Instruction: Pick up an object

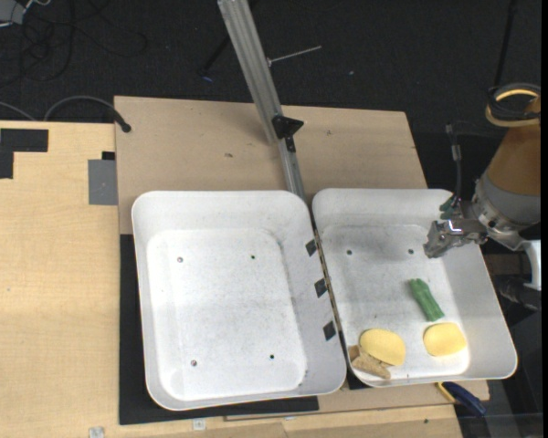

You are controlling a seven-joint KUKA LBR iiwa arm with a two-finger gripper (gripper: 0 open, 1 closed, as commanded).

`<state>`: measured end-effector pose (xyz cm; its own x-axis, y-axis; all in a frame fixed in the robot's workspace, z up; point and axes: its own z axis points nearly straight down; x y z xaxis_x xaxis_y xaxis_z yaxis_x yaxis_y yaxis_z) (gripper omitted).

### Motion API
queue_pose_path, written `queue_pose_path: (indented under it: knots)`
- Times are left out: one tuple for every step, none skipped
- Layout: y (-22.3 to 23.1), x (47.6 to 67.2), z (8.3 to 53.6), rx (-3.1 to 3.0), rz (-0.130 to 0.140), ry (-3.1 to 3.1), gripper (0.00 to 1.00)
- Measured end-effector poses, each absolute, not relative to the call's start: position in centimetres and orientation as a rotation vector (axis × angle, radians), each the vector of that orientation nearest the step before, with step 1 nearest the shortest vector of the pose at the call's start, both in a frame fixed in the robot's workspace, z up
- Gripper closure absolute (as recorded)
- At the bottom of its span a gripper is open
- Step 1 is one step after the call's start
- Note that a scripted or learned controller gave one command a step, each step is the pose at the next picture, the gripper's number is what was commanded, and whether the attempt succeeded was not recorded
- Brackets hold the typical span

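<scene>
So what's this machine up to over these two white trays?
A robot arm reaches in from the right, its gripper over the right bin's upper right corner. A green stick, two yellow lumps and a small tan piece lie near the front of that bin, none picked up yet.

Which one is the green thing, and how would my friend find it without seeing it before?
Start at the right-hand white bin, the one that the arm reaches over. Look toward its near right part, just above the two round yellow objects. The green object is a short stick lying at a slant, the only green and only long, thin thing there; the tan piece in the corner is lumpy.
</scene>
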<state>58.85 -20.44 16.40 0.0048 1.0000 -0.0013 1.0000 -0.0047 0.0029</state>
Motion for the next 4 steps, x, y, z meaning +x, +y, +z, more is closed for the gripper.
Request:
queue_pose_path:
  knots:
    - [-21.4,58.5,21.4,2.223,0.002,2.215,1.00]
    - [-21.5,58.6,26.1,2.218,0.003,2.220,1.00]
    - [-16.2,57.6,26.7,2.219,0.001,2.229,1.00]
    - [-10.4,57.1,26.7,2.219,0.000,2.230,1.00]
